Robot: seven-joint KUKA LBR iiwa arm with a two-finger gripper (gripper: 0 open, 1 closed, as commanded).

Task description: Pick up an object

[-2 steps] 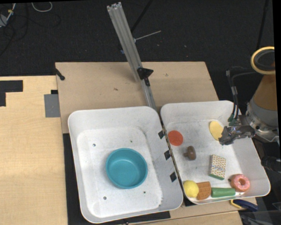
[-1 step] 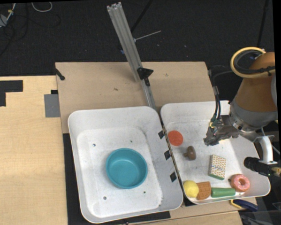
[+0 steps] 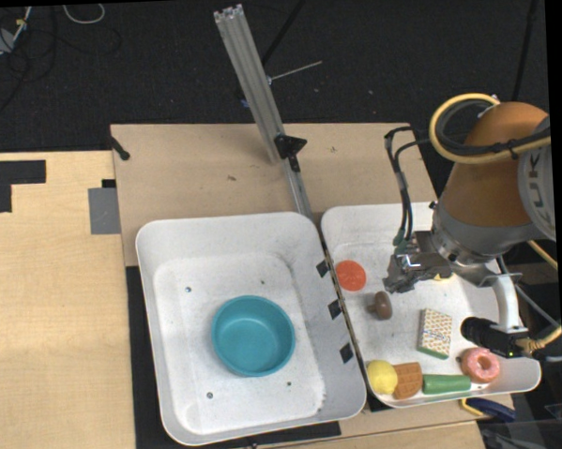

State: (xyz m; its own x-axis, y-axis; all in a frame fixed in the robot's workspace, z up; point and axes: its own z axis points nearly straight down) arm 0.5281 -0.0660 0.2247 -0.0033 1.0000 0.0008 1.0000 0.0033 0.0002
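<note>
Camera view: metal 2-finger gripper (image 3: 403, 276) hangs low in the right white bin (image 3: 375, 231), just right of a small brown egg-shaped object (image 3: 382, 305); finger state I cannot tell.

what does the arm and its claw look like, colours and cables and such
The arm is bulky and rounded: a glossy orange section over a grey body, with part of a dark marking on its grey casing at the right. A pale yellow hose loops over the top, and thin black cables run down its left side. The claw is small, dark metal with silvery parts.
</note>
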